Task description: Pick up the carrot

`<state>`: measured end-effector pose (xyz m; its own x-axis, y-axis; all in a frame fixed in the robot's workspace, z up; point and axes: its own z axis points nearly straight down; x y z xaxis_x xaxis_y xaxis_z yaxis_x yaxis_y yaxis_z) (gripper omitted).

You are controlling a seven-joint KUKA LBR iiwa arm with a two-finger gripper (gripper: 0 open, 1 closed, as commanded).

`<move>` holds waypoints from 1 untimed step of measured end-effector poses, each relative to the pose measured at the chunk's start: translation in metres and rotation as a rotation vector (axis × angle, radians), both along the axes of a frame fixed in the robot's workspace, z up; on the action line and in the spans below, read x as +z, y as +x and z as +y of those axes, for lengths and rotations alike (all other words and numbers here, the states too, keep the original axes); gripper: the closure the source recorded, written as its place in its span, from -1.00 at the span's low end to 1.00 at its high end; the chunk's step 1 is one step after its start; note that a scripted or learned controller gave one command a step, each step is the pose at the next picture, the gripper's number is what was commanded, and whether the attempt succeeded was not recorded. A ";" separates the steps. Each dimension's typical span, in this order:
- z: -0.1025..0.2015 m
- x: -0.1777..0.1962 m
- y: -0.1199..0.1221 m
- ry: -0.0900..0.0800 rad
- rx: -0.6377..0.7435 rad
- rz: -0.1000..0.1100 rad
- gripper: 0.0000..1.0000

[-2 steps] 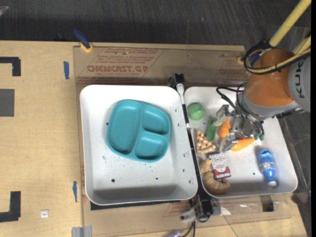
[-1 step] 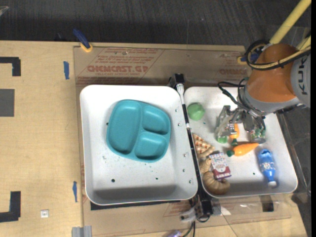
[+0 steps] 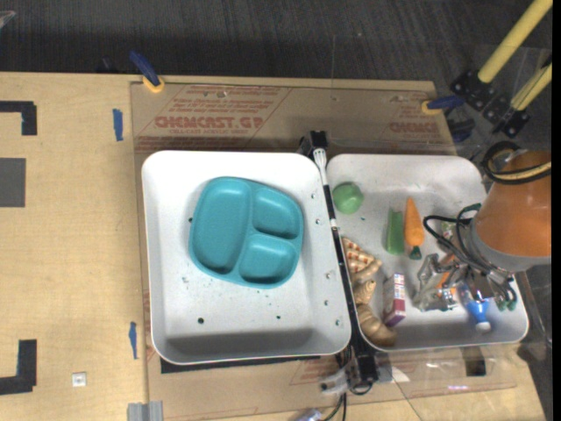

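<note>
The carrot [image 3: 413, 222] is a short orange stick lying lengthwise in the middle of the right bin [image 3: 456, 172], with nothing holding it. My gripper [image 3: 434, 283] hangs low over the bin floor, just in front of the carrot and slightly to its right, amid a tangle of wires. The carrot's near tip lies close to the gripper, but I cannot see any contact. The arm's orange band [image 3: 521, 217] looms over the bin's right side and hides that corner.
Beside the carrot lie a long green vegetable [image 3: 396, 231] and a green ball [image 3: 347, 197]. A brown waffle-like piece [image 3: 359, 257], a pink-and-white tube [image 3: 399, 295] and a blue item [image 3: 479, 312] crowd the front. The left bin [image 3: 175, 323] holds a teal divided plate [image 3: 247, 231].
</note>
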<state>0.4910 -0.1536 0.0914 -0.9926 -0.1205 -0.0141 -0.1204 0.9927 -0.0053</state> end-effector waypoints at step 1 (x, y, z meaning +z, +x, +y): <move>-0.045 0.158 0.081 0.002 -0.191 -0.006 1.00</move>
<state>0.5718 -0.1987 0.2497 -0.9974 0.0698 -0.0197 0.0699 0.9975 -0.0038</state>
